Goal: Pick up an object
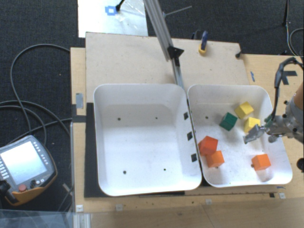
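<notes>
**Gripper low in the right bin**

The gripper [251, 135] sits just beside a yellow cube [251, 123] in the right bin [280, 177] — whether it is parted or grips anything, I cannot tell. The cubes show no long axis — green cube [228, 121] lies nearby.

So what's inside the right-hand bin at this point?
The right bin holds six blocks: two yellow, one green, one red-orange touching an orange one, and another orange. The gripper reaches in beside the lower yellow block; anything beneath it is covered.

Arm [293, 122] cut off at right edge; claw [251, 135] perhaps blurred.
</notes>
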`<state>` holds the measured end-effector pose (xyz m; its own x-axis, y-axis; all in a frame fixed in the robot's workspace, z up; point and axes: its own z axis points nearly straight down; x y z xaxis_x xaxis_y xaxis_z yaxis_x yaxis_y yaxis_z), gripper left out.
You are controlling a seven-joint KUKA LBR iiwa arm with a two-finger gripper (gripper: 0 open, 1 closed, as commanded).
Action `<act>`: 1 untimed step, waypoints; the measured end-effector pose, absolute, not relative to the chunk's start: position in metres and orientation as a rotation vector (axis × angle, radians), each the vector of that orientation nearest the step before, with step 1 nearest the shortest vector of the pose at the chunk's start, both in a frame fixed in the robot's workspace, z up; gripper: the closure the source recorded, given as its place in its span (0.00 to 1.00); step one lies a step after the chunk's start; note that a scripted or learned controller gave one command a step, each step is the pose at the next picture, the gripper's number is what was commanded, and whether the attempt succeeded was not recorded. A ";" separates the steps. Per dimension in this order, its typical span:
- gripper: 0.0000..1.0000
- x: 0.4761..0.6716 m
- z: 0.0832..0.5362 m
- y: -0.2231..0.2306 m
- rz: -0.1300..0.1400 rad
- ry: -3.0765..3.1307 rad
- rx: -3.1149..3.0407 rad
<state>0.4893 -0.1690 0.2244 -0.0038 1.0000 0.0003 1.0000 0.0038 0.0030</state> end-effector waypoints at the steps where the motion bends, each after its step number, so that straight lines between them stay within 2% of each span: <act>1: 0.00 0.504 0.326 -0.196 0.007 2.218 2.208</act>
